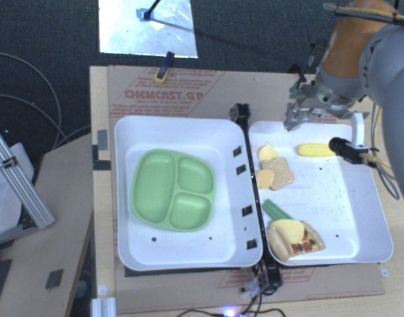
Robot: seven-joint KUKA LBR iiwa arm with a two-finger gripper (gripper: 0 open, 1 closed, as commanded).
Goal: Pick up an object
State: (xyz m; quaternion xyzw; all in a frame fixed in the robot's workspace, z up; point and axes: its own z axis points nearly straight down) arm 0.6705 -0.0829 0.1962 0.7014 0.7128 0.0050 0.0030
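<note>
Corn (314, 150) lying flat near the far wall of the right bin (367, 203), nearest of the toys to the tool (299, 116). Just left of it, a yellow piece (268, 153) touching a tan cookie (276, 174); nearer the front, a green stick (276, 209) beside a pizza slice (295, 238). In the left bin (188, 127), a green tray (172, 190) (no easy target, broad and flat).

Best chosen: the corn, well apart from its neighbours. Best approached straight down, closing across its short width, clear of the bin wall. Avoid the yellow piece and cookie, likely to shift together.

Arm (360, 41) reaching in from the right, wrist bent down, tool hanging above the right bin's far rim, beside the corn rather than over it. Tool state: cannot tell, and nothing seen held.
</note>
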